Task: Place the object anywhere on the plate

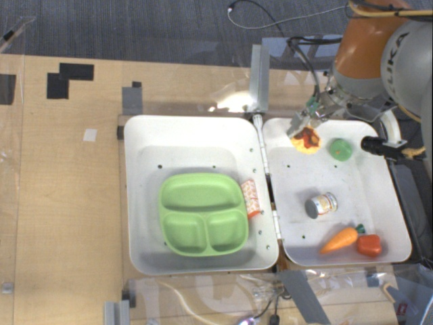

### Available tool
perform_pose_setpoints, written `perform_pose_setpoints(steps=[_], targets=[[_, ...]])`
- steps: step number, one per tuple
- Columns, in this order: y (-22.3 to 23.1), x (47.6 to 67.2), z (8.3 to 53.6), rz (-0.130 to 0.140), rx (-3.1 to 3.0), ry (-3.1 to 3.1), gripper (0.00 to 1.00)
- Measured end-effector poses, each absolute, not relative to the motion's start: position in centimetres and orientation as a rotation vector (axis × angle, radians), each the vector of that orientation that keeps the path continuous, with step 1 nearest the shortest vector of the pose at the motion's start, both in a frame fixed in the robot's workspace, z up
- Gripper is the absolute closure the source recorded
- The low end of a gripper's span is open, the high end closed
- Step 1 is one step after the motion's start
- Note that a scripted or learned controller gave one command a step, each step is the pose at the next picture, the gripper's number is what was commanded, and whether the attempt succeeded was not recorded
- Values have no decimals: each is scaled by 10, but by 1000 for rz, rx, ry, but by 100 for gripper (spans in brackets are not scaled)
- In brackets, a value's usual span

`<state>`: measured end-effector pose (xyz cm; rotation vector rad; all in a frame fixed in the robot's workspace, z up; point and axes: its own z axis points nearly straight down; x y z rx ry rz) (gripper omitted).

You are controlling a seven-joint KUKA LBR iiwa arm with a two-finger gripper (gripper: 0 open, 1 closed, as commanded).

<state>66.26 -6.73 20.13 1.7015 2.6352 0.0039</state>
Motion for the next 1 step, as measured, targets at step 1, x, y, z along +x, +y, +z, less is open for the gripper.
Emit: perform_pose_setpoints(steps=[1], targets=[[-3,605,185,4,1557,2725,100]])
